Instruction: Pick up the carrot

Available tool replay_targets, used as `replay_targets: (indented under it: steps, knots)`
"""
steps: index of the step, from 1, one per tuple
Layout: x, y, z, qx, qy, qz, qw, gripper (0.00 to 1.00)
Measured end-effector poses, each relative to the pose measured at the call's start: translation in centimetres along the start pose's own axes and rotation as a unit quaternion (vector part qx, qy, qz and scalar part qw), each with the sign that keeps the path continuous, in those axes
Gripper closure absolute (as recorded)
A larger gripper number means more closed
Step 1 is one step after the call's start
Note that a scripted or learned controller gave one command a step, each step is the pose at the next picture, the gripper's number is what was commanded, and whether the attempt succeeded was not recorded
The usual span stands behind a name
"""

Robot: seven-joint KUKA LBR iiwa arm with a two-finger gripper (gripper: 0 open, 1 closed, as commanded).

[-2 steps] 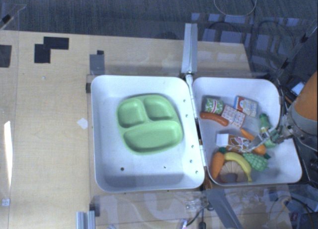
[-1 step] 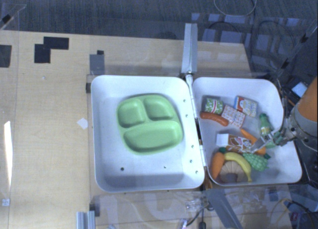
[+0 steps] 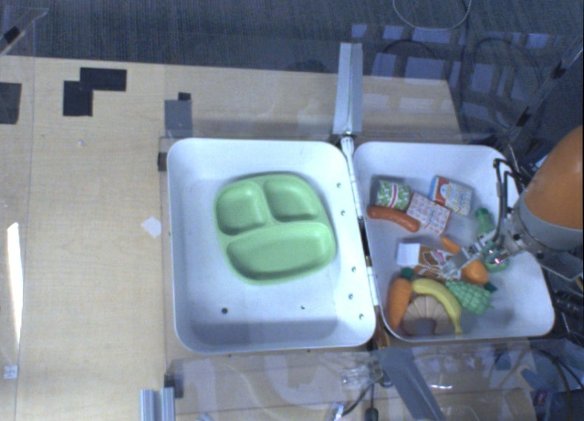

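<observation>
1. The bench (image 3: 91, 227) is pale wood and carries two shallow white bins side by side.
2. The left bin (image 3: 192, 319) holds a green divided plate (image 3: 274, 226), set a little toward the bin's far side.
3. The right bin (image 3: 529, 314) is crowded with toy food; most of it lies toward the near edge and the middle.
4. The arm (image 3: 557, 195) enters over the right bin's right edge, its orange band showing above the wrist.
5. A yellow banana (image 3: 440, 296) curves along the near part of the right bin, above a brown round piece (image 3: 424, 321).
6. A green knobbly item (image 3: 470, 296) lies just right of the banana.
7. The carrot (image 3: 399, 295) stands near the right bin's near-left corner, touching the banana's left end.
8. A red sausage (image 3: 394, 218) lies by the bin's left wall, with small printed boxes (image 3: 429, 212) beside it toward the far side.
9. The claw (image 3: 488, 253) hangs over the middle-right of the right bin, well apart from the carrot, beside a small orange piece (image 3: 474, 272). I cannot tell whether the claw is spread or closed.
</observation>
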State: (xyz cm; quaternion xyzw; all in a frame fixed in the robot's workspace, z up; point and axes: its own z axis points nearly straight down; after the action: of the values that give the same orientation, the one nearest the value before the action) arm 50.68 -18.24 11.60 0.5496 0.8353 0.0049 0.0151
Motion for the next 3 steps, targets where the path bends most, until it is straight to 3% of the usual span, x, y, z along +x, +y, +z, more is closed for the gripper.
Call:
replay_targets:
  steps: [1, 2, 3]
  knots:
    - [-0.1, 0.4, -1.3, -0.004, -0.003, -0.001, 1.0000, 1.00]
    - [5.8, 0.8, -8.8, 0.010, 0.007, 0.082, 0.9966, 1.00]
    - [5.8, 0.8, -8.8, 0.011, 0.008, 0.082, 0.9965, 0.00]
